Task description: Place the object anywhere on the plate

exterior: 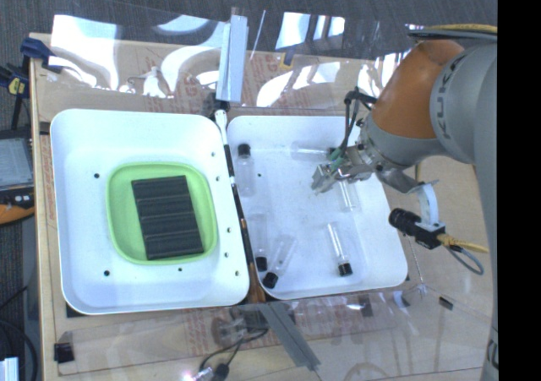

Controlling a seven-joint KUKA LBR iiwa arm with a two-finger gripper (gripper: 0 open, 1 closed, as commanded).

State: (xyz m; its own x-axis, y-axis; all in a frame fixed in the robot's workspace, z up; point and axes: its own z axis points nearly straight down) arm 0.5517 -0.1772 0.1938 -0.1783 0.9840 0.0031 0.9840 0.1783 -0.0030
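The gripper (328, 175) hangs low over the right bin (382, 263), whether its tips are parted or pinched I cannot tell. A clear vial (347, 196) lies just beside them, probably the target. I count about five vials, loose in this bin for picking. In the left bin (72, 202), one green plate (120, 236) carries one dark block (167, 217), waiting as the drop spot.

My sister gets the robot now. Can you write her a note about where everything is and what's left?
Gripper: low over the right bin, among the clear vials; can't tell if it grips anything.
Vials: one by the gripper, others lower and at the bin's left.
Green plate: in the left bin, a dark ridged block on it.
Done: no vial on the plate.
Left: pick one, carry it over.
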